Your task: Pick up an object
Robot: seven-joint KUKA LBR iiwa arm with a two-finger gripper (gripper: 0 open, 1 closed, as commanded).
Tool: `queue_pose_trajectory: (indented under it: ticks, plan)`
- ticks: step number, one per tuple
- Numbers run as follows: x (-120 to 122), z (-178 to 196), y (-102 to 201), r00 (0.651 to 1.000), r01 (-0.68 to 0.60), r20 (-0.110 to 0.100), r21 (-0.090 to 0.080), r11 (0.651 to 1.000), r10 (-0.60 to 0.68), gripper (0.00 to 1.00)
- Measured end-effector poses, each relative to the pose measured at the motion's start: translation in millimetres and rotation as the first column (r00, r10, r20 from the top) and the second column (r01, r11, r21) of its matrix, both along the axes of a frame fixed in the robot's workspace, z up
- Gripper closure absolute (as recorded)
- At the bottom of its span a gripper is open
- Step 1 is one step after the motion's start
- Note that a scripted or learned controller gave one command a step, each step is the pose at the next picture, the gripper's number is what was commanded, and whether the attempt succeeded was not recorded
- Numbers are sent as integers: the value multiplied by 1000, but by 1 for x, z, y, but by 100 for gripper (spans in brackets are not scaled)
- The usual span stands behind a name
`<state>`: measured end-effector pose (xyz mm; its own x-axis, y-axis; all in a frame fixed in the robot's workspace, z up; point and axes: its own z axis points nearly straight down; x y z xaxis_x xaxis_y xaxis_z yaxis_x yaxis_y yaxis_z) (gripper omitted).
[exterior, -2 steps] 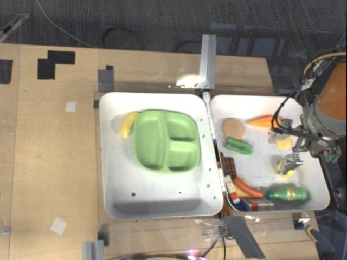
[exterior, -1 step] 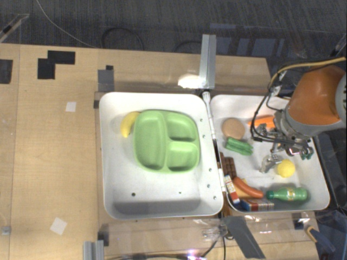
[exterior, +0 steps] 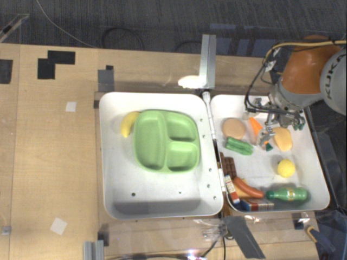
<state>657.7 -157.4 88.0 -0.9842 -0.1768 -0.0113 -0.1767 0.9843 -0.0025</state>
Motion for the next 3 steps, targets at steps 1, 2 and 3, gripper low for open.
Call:
queue_pose_trajectory:
  ticks: [1,2,3]
  plan:
    - [4,16,1,1000,-4,15,-2,1000,4,100]
    - [4,15,1,1000,-5,14,-2,1000,5,0]
    - [-3,1,-4,993,114,1,1,993,-114,0]
